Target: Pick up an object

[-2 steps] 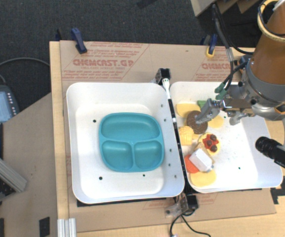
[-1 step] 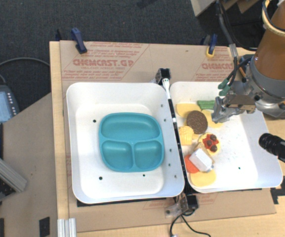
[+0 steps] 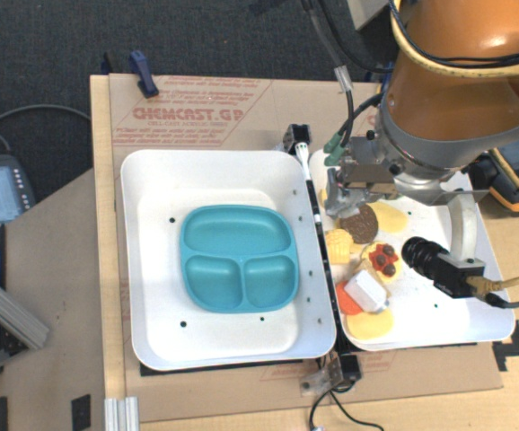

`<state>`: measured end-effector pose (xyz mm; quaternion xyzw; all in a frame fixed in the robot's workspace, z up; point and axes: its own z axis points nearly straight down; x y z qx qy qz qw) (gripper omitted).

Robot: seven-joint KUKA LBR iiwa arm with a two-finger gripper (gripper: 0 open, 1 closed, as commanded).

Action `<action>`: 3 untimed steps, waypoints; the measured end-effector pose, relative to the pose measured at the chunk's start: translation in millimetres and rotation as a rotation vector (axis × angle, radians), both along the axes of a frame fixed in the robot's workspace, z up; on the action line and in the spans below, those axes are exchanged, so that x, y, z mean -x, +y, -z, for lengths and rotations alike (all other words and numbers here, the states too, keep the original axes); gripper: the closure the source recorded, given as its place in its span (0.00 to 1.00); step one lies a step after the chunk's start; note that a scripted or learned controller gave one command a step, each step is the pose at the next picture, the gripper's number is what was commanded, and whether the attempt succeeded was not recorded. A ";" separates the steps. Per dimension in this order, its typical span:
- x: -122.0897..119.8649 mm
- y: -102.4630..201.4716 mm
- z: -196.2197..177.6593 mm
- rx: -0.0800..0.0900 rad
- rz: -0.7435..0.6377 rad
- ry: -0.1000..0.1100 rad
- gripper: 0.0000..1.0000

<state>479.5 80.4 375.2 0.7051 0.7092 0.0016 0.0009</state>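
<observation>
Brown round disc [image 3: 362, 225] seen in right white bin [image 3: 448, 323] among toy foods [image 3: 384, 259], jaws held just beside it, their state cannot be told, teal divided plate [image 3: 238, 257] laid in left white bin [image 3: 152, 205]

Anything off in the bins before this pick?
Nothing spilled or damaged. The teal divided plate lies flat in the left bin. In the right bin the toy food is crowded against the left wall, and the white block overlaps a yellow disc. The gripper hangs over that cluster.
</observation>
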 end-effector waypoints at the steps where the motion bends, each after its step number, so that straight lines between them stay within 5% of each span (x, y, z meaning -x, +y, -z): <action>1: -16.2 -125.8 74.6 0.004 0.019 0.012 1.00; 2: 1.3 -107.1 92.6 0.000 0.007 0.009 1.00; 3: 0.1 -32.6 56.1 0.000 0.002 0.001 1.00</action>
